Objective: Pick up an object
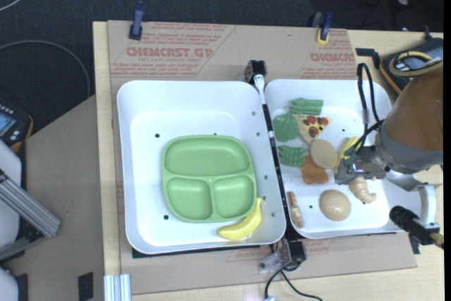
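Arm's down in the right-hand shallow white bin (373,225), gripper (350,170) opening can't be made out, nothing seen held; knobbly beige toy piece (363,189) sits just below it, so approach step, next needs a clean close

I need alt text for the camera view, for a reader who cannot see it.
A grey robot arm reaches from the right into the right bin, its gripper low among small toy foods. The left bin holds a green divided plate with a yellow banana beside it.
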You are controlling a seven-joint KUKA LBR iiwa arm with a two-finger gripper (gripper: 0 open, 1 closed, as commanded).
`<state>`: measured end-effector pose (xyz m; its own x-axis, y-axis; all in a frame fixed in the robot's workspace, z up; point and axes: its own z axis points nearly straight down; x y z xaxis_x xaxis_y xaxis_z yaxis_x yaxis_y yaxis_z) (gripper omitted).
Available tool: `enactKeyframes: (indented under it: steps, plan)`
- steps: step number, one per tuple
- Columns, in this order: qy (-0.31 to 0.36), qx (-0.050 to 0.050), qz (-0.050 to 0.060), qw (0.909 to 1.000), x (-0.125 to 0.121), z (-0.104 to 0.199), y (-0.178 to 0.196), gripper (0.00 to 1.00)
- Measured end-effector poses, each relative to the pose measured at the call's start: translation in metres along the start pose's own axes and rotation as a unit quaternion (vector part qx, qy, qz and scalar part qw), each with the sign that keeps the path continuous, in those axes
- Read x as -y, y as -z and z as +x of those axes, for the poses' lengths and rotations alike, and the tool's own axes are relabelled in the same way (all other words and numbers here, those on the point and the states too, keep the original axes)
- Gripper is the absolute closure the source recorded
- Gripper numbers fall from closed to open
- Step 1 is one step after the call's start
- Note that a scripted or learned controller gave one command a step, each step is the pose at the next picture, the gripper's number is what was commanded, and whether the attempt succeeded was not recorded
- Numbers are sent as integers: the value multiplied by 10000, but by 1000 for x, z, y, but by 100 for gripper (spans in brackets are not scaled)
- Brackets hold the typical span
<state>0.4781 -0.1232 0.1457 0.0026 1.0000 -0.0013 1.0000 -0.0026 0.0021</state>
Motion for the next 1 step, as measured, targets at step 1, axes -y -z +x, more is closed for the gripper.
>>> enactKeyframes:
  steps: [1]
  plan:
    - [22,-15,25,10000,0,32,-64,100]
